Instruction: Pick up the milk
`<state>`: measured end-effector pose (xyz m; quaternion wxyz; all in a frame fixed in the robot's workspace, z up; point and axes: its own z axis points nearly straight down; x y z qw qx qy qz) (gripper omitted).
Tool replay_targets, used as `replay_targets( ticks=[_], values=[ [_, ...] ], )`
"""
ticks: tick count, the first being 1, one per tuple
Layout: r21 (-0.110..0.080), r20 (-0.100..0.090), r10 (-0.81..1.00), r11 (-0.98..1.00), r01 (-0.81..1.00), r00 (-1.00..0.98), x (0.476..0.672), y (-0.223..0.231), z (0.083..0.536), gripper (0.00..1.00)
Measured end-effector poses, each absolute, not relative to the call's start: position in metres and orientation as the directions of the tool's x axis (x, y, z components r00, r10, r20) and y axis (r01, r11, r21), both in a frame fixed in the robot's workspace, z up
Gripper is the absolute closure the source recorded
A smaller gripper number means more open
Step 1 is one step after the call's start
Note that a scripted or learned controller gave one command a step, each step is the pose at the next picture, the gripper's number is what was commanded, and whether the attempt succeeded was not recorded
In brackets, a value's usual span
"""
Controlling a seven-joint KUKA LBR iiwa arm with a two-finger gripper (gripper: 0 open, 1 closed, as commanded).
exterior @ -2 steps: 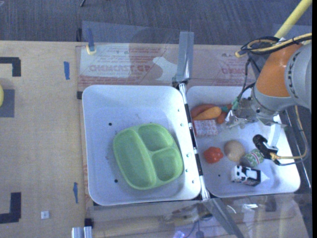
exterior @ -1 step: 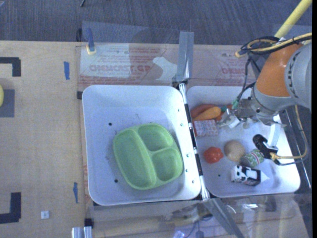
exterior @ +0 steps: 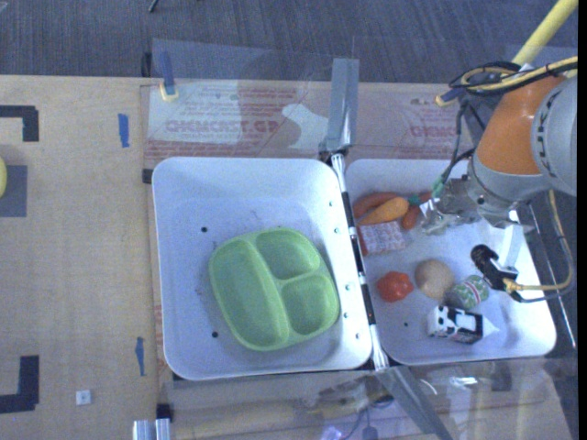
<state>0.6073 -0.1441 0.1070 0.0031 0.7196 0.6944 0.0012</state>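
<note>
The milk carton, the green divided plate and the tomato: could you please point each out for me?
milk carton (exterior: 456,324): camera view, on its black-and-white patterned side.
green divided plate (exterior: 274,287): camera view, on the ridge where its compartments meet.
tomato (exterior: 395,286): camera view, on its red top.

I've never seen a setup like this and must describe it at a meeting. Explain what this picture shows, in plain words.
This is one picture from a fixed camera above a bench, looking down at a slant. The grey machine with the orange band at the right is a robot arm; a program steers it. Its gripper, the part meant to grasp things, hangs over the right bin, near the bin's upper part. Nothing can be seen between its fingers.

Two shallow white bins sit side by side. The left bin holds a green divided plate. The right bin holds small toy foods: an orange carrot-like piece, a red tomato-like piece, a tan rounded piece, a red-and-white packet, and the milk, a small black-and-white carton lying near the bin's front edge, apart from the gripper.
</note>
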Motion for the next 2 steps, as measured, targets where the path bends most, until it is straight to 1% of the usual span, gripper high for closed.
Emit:
replay_targets(
  ticks=[1,2],
  values=[
    [0.006,-0.003,0.999,-0.035,0.999,0.035,0.607,-0.144,0.107,0.0],
    [0.001,0.0,0.998,-0.067,0.998,0.067,0.597,-0.155,0.086,0.0]
  ],
)
